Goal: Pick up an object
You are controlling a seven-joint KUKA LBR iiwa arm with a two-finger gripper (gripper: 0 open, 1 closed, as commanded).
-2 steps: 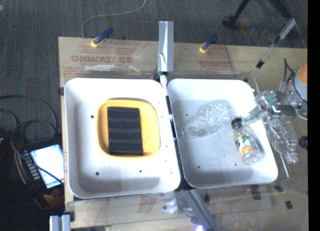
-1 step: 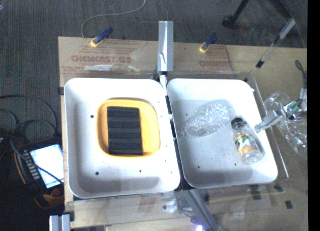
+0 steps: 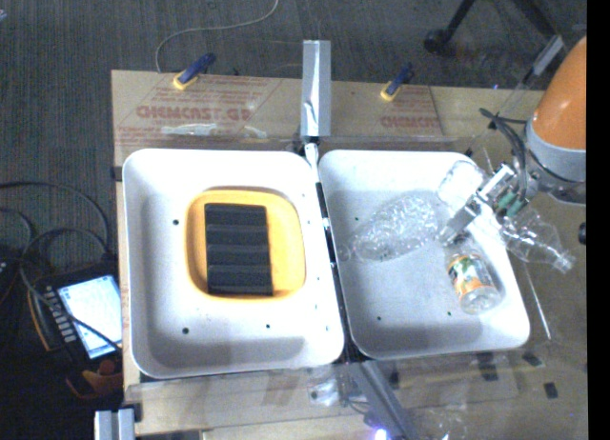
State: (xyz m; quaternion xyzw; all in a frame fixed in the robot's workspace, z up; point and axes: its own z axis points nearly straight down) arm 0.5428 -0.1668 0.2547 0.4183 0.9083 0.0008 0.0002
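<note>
1. As I reach in from the right, my jaws (image 3: pixel 464 219) hang over the right bin (image 3: pixel 381 319), low and near its right side.
2. I cannot tell whether my jaws are apart or together; the metal parts blur into the clear plastic around them.
3. Nearest candidates: a small can with an orange and green label (image 3: pixel 472 279) lying just below my jaws, and a crumpled clear plastic bottle (image 3: pixel 391 227) just to their left.
4. I judge this the approach step; next I need to settle on one object and descend squarely.
5. The left bin (image 3: pixel 152 267) holds a yellow tray with a black ridged insert (image 3: pixel 238 248), well apart.
</note>
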